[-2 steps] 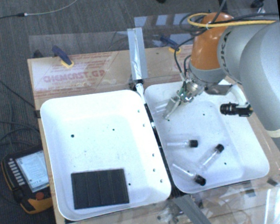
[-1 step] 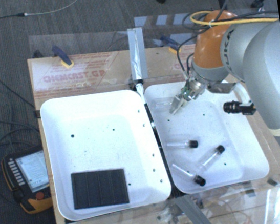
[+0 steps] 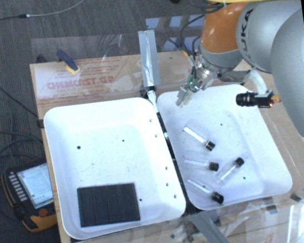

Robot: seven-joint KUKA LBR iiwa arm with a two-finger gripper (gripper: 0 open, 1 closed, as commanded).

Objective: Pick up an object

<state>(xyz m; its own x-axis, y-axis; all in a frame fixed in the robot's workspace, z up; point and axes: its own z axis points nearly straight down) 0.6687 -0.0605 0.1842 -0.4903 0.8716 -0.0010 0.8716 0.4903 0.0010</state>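
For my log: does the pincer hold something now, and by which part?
Nothing is held: the pincer hangs above the right bin, apart from the vials.

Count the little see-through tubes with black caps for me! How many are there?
4, all in the right bin: one highest up, one in the middle, one tilted to its right, and one nearest the front edge. The arm hides nothing inside the bin.
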